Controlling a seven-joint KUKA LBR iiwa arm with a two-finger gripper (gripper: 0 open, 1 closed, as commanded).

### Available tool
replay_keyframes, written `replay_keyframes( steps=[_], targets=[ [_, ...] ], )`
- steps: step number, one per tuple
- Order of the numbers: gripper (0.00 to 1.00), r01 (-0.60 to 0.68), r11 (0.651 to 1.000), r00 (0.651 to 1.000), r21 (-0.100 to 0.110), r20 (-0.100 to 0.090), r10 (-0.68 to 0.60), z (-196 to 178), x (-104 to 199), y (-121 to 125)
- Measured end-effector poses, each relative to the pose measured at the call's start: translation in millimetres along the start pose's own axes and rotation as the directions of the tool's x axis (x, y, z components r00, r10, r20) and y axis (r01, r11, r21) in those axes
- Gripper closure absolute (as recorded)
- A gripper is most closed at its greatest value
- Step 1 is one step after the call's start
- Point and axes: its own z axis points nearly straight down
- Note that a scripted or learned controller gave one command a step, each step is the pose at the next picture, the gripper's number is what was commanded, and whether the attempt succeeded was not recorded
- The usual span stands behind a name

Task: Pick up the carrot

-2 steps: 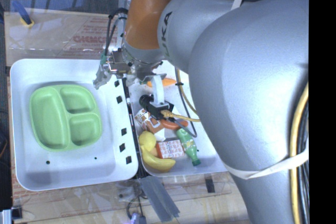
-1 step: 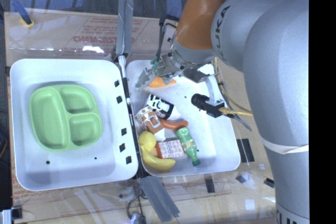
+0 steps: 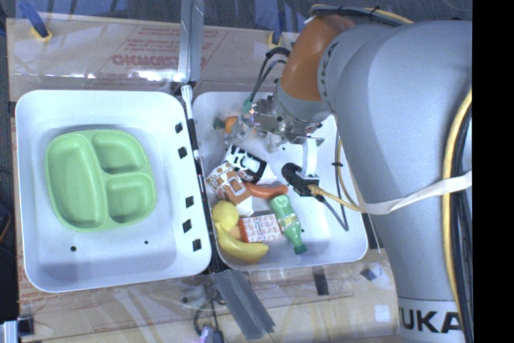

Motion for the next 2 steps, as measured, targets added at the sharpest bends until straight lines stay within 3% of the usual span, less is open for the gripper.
replay_keyframes(
  steps=[1,2],
  targets=[
    [1.00,0.005,1.000,1.000,0.006,-0.001,-0.005,-7.3,0.9,-0.2],
    [1.00,-0.029,1.000,1.000,-0.001,0.000,0.029,-100.7,63.2,-8.0]
  ],
)
